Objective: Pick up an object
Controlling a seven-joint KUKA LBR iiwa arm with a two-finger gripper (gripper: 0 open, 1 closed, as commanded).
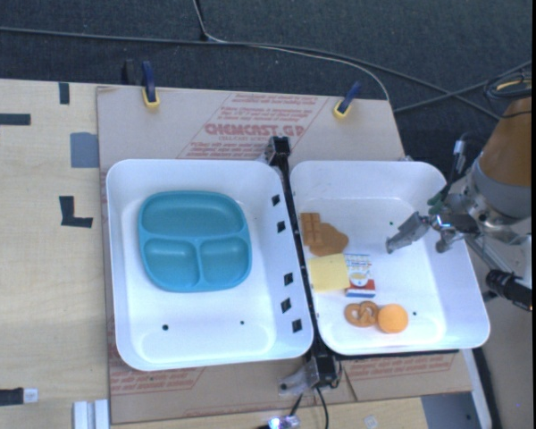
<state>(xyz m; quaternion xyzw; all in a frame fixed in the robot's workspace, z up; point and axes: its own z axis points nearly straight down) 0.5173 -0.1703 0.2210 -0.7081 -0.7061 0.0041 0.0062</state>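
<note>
Claw (pixel 420 231) is hovering over right bin (pixel 447 315), fingers spread, gripping nothing. Carton (pixel 359 274) is lying flat near bin's middle, long axis running top-to-bottom, red end pointing toward front.

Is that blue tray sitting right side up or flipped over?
Right side up: the blue tray lies flat in the left bin, its three hollows facing upward.

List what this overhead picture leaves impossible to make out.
- Two-finger gripper: small and blurred in the camera view, so open or shut is unclear.
- Small white carton with red and blue print: label too small to read.
- Grey arm with orange band: cut off by the right edge.
</note>
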